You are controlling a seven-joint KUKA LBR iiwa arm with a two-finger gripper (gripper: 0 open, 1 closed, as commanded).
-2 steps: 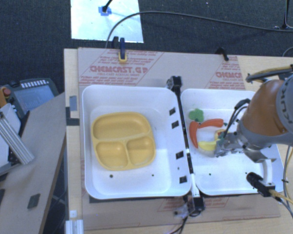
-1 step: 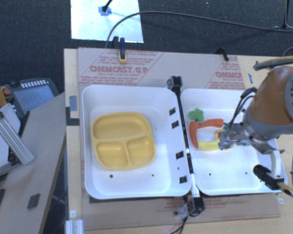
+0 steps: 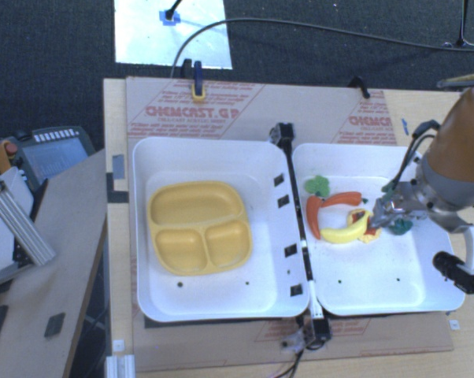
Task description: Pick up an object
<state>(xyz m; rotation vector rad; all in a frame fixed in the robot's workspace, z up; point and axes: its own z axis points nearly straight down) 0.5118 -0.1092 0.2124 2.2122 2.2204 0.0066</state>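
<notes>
In the right bin (image 3: 379, 286) lies a cluster of toy food: a yellow banana (image 3: 343, 233), an orange carrot (image 3: 313, 213), a second orange-red piece (image 3: 342, 199) and a green leafy piece (image 3: 317, 185). My gripper (image 3: 381, 217) is low in the bin at the banana's right end, close to a small red and teal item (image 3: 400, 227). The wrist hides the fingertips, and whether anything sits between them cannot be made out.
The left bin (image 3: 221, 160) holds a yellow divided tray (image 3: 199, 227). A black clamp strip (image 3: 294, 219) runs between the bins. The arm's grey and orange body (image 3: 457, 156) hangs over the right bin's far right side.
</notes>
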